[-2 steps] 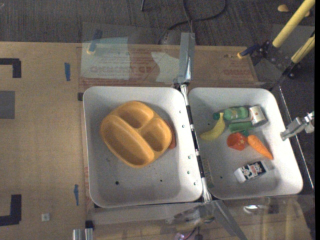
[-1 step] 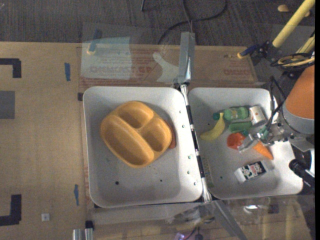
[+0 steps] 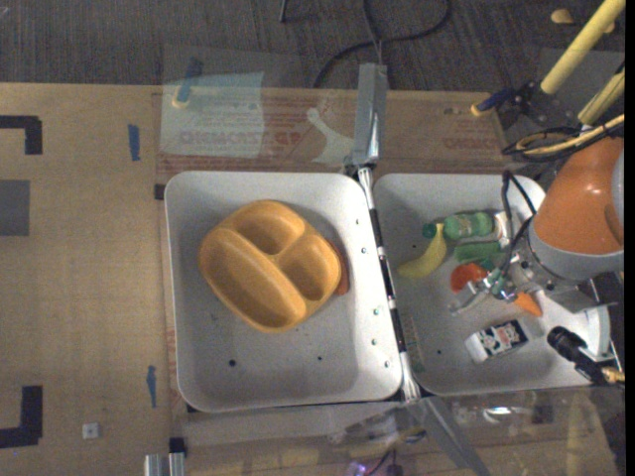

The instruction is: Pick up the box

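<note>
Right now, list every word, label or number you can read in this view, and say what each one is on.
No text here can be read.
Small carton box: dark print on white, too blurred to read.
Clear sheet taped above the left bin: reddish lettering, too faint to read.
Green bottle: no label legible.

1. Soft, even overhead light falls on the bench [image 3: 79,266]; the two white bins [image 3: 198,365] read bright, close to washed out on their floors.
2. Shadows are faint: a thin dark rim hugs the right edge of the orange tray [image 3: 270,264].
3. The floor [image 3: 149,18] beyond the bench sits dim and murky.
4. A clear plastic sheet [image 3: 223,117] at the bench's far side catches a pale sheen.
5. The frame is soft and grainy throughout; small items in the right bin blur together, and the label on the box [image 3: 496,341] cannot be read.
6. The arm [image 3: 585,211] at right is fuzzy at its edges.
</note>
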Robot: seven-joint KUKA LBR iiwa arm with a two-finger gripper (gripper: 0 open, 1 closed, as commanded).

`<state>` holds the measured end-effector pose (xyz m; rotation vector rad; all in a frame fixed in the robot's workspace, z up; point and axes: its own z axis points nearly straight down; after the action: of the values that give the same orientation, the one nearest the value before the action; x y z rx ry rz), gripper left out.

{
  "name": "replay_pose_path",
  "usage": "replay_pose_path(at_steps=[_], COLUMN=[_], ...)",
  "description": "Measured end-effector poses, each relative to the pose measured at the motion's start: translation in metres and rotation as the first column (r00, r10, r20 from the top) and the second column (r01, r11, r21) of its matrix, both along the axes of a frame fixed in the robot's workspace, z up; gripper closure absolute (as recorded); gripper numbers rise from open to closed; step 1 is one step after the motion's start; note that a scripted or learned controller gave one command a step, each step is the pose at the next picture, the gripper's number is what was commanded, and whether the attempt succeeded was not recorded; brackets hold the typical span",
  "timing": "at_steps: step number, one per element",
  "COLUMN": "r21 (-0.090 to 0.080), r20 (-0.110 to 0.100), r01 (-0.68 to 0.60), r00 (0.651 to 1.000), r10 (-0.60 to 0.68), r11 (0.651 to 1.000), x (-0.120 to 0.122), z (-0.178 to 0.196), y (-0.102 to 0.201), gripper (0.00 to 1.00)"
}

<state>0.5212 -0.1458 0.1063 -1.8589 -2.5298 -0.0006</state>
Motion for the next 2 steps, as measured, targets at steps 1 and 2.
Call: replay_pose_path(at_steps=[1,2], r21=[-0.002,-0.004], r20=[0.012,0.001], r01=[0.295,0.36], r00=[0.955,0.933], r10=[-0.295,-0.36], r11=[0.955,0.933], x=[0.054,0.05], z=[-0.017,0.214], y=[0.042,0.008], gripper=[0.0,0.0])
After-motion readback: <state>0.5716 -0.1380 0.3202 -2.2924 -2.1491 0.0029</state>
